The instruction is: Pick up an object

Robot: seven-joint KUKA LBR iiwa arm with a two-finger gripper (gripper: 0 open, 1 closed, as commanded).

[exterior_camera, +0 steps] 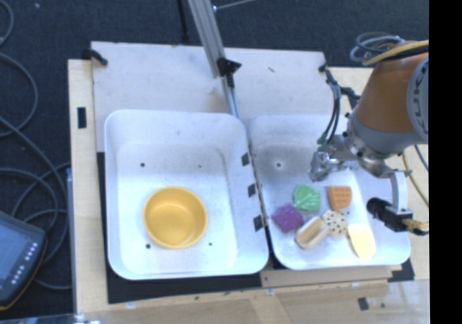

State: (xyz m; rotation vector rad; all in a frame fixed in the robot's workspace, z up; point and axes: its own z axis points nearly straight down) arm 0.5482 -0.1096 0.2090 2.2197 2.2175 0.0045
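The right bin (285, 146) holds several small objects: a green piece (307, 198), a purple piece (288, 218), an orange block (339, 197), a tan piece (310, 233), a spotted cube (334, 222) and a pale yellow piece (361, 239). My gripper (322, 164) hangs above the right bin, just above and behind the green piece. Nothing shows between its fingers. A yellow bowl (175, 216) sits in the left bin (170, 135).
The grey and orange arm (390, 110) reaches in from the right over the right bin's far side. A slanted metal pole (206, 16) stands behind the bins. Cables and a tablet (16, 257) lie on the dark floor at left.
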